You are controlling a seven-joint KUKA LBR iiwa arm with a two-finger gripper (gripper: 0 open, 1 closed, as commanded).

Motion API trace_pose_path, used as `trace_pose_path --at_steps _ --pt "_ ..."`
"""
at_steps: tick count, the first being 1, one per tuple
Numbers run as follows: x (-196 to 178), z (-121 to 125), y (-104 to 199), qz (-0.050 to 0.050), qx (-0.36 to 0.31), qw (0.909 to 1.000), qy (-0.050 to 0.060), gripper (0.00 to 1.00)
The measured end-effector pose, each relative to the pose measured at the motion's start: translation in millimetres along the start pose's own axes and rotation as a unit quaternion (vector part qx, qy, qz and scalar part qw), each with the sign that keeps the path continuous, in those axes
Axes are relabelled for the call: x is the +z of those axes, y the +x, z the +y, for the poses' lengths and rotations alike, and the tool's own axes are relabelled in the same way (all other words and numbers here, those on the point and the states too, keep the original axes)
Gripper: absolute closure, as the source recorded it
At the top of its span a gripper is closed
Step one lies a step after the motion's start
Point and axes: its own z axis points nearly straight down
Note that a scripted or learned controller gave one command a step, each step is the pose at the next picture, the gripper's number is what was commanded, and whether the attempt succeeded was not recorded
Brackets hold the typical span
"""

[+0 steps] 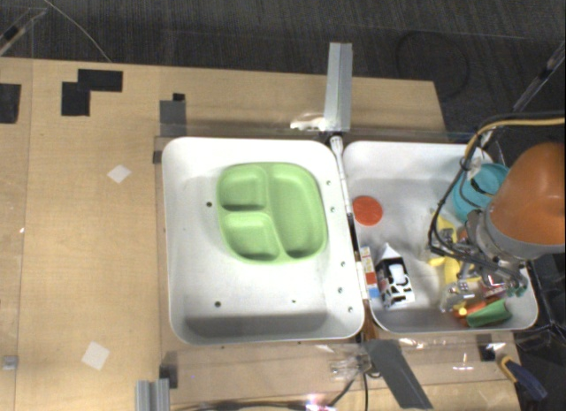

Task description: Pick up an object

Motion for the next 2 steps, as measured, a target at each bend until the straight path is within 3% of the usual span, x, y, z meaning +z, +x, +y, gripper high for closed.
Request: trace_pose_path --at_steps 1,2 --pt "-11.5 1.0 -4.3 -0.005 -0.003 1.0000 0.002 1.00" --pt "-11.2 1.3 -4.3 -0.005 -0.003 1.0000 0.001 0.00"
